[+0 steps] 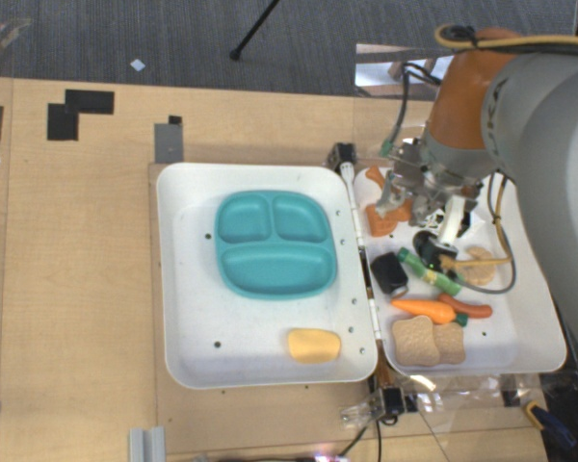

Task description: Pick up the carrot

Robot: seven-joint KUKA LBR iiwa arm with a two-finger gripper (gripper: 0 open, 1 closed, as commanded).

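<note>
Tool [411,203] hovering, grip state impossible to tell, with carrot [425,308] lying below it, long axis left-right.

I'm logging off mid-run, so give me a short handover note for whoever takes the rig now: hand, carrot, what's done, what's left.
Hand: over the far end of the right bin, above an orange item; open or shut can't be told from here.
Carrot: lying flat in the right bin, towards the near end, beside a red piece and just beyond the bread. The hand is well clear of it.
Done: nothing yet; carrot not picked.
Left: move the hand over the carrot, grasp, lift.
Left bin holds a teal tray and a yellow block.
</note>
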